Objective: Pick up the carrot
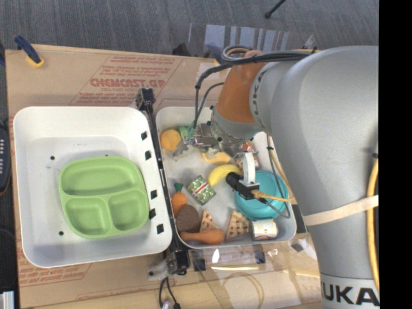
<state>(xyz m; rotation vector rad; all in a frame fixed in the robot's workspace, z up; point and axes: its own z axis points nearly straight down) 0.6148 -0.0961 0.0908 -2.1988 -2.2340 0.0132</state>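
Observation:
The carrot (pixel 179 201) is a short orange piece with a green top. It lies against the left wall of the right bin (pixel 283 234), towards the front. My gripper (pixel 206 139) hangs below the orange wrist band over the back part of that bin, between a yellow-orange fruit (pixel 169 139) and a banana (pixel 222 172). It is well behind the carrot and apart from it. The wrist hides the gripper's tips.
Around the carrot lie a green-and-red box (pixel 201 190), a brown round cookie (pixel 188 219), a pizza slice (pixel 207 221) and an orange-brown roll (pixel 203 237). A teal bowl (pixel 262 195) and a white cup (pixel 264 228) sit at the right. The left bin (pixel 32 140) holds a green divided plate (pixel 103 195).

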